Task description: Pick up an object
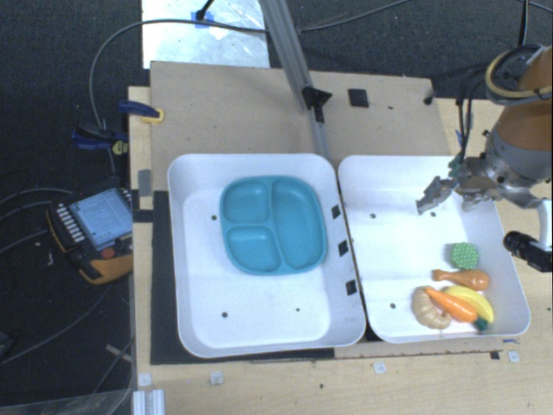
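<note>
Toy food pile: green knobbly piece (464, 254), brown drumstick (462, 277), orange carrot (451, 304), yellow banana (471, 302), tan rounded piece (429, 309). All sit in the near right corner of the right bin (380, 258), below the pincer (429, 200) in the picture and a little to its right. None is named by the task, so any one will serve.

Step in hand, as I judge it: the approach. Nothing is picked up yet. The pincer hangs over bare bin floor, apart from the pile, on the grey arm (510, 167) reaching in from the right.

Pincer state: cannot tell how far it is open; the tip reads as one dark grey shape at this angle. Nothing shows in it.

Next move, by my reading: shift toward the near right corner, settle on one piece, then come down over it. The green piece lies nearest the pincer and stands slightly apart from the rest, so it looks the cleanest target. The carrot, banana and tan piece lie touching or overlapping; a grab there could nudge its neighbours or catch two at once. The bin wall is close beside the banana.

Away to the pincer's left: the left bin (194, 258) holding a blue divided plate (273, 225).
</note>
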`<state>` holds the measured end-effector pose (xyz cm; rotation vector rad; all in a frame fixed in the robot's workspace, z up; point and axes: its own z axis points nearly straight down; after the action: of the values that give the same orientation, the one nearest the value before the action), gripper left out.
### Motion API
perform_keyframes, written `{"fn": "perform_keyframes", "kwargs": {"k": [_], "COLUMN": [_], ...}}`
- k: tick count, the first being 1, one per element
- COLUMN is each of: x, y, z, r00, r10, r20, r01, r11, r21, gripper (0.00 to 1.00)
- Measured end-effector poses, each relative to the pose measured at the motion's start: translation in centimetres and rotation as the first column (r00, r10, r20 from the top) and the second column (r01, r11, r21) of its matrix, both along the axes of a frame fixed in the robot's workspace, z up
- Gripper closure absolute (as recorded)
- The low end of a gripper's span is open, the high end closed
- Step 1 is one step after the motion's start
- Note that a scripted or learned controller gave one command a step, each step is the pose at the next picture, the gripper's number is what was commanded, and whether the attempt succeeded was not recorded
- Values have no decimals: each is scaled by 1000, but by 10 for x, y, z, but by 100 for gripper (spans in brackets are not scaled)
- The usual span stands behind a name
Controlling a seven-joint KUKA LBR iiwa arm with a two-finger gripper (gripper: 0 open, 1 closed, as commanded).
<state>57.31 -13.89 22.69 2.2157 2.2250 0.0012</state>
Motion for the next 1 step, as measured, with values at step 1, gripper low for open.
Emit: {"fn": "perform_keyframes", "kwargs": {"k": [1], "x": [1], "y": [2], "z": [-63], "r00": [1000], "r10": [-3], "r20": [-4], "r01": [3], "r11": [1000], "r21": [1], "gripper": [0]}}
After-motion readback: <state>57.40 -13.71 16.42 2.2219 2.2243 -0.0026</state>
